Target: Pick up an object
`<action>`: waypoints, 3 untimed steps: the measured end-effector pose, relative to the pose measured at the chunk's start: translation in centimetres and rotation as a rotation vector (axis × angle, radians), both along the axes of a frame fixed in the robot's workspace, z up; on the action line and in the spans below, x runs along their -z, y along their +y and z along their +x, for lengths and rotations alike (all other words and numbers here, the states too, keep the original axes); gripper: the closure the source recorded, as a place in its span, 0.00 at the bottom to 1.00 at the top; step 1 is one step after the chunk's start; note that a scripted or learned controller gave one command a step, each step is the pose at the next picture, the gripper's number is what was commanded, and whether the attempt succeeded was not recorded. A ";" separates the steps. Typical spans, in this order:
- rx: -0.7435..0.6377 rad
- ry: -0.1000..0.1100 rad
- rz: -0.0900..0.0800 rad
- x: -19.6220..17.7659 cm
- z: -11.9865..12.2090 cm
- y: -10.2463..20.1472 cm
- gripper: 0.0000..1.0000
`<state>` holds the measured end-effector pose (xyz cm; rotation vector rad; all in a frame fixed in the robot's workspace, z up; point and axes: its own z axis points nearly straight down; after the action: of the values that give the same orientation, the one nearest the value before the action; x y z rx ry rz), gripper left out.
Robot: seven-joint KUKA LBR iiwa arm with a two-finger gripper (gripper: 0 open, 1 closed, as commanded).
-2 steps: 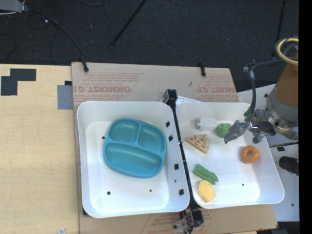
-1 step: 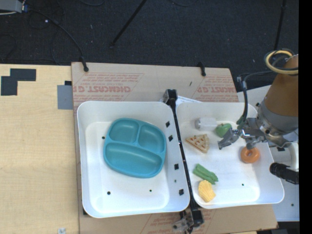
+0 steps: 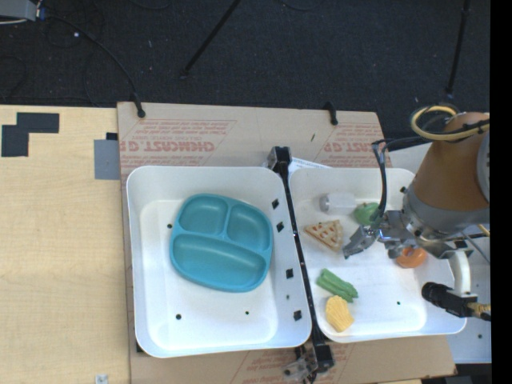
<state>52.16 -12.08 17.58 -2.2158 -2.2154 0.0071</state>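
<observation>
My gripper [image 3: 359,243] hangs over the middle of the right bin [image 3: 376,326], open, with nothing between its fingers. It sits just right of a tan waffle-like wedge [image 3: 324,234] and just below a green piece [image 3: 366,213]. A pale clear item [image 3: 340,203] lies toward the bin's back. A green pea pod [image 3: 336,284] and a yellow corn piece [image 3: 339,314] lie nearer the front. An orange item [image 3: 411,256] is partly hidden under the wrist.
The left bin [image 3: 152,294] holds a teal divided plate [image 3: 221,242]. A black divider rail [image 3: 292,246] runs between the bins. The arm's orange band [image 3: 448,166] and cables cover the right bin's right side.
</observation>
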 end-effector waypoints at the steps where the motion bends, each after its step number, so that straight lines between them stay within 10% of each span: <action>1: 0.000 -0.001 0.000 4.4 0.2 -0.1 0.00; 2: 0.004 -0.002 -0.001 3.2 0.2 -0.2 1.00; 3: -0.001 -0.012 -0.003 -3.0 0.8 -0.5 1.00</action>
<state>52.93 -12.61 20.57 -2.2221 -2.2247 -0.0029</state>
